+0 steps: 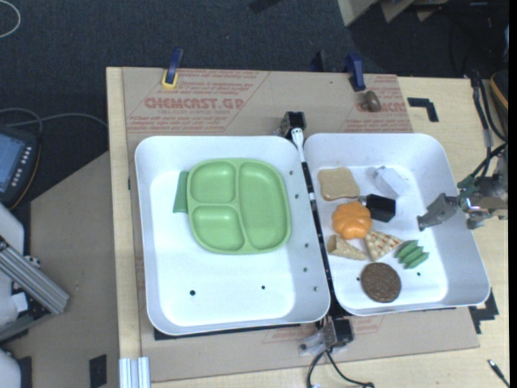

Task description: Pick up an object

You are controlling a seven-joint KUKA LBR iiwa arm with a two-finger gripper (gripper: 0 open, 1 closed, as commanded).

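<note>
The right bin (452, 281) holds several small items. A slice of toast (338, 183) lies at its upper left, with an orange round piece (352, 219) just below it. A black block (380, 207) sits beside a white object (393, 180). Lower down are a tan wedge (380, 243), a green bean pod (412, 254) and a brown round cookie (380, 282). My gripper (436, 211) reaches in low over the bin's right side. It is right of the black block and above the green pod, with nothing seen in it.
The left bin (161, 273) holds a green divided plate (238, 205). Blue clamps (354, 71) and a yellow clamp (170, 78) stand at the board's far edge. Cables and grey hardware (489, 196) crowd the right edge.
</note>
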